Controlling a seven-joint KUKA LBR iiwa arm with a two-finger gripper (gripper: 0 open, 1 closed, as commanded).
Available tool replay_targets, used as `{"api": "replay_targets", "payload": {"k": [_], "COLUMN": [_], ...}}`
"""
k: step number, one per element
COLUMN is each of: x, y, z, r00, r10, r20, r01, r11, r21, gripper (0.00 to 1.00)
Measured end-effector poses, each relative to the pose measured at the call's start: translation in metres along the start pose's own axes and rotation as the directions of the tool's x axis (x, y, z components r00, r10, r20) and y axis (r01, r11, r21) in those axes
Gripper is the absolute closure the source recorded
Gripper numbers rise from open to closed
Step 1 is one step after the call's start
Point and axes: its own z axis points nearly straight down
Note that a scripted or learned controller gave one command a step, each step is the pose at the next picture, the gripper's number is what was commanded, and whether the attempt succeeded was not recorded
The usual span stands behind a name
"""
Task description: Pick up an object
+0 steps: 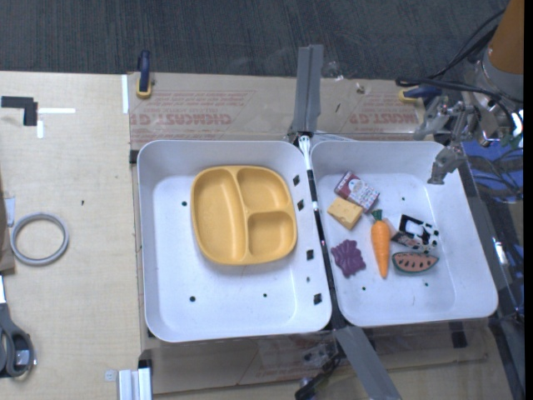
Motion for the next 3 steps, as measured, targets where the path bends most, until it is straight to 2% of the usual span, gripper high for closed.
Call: {"api": "replay_targets", "payload": {"k": [1,2,3], "x": [-0.003,0.066,0.067], "y": [0.074,0.032,0.046], "z": [0.119,0.168,0.169], "r00": [0.984,0.984,0.997], "r10": [0.178,0.178,0.073], "r20": [-0.001,0.001,-0.001], "r01": [-0.178,-0.178,-0.073], "r11": [0.984,0.984,0.997], "r21": [-0.001,0.000,0.000], "gripper": [0.00,0.00,0.00]}}
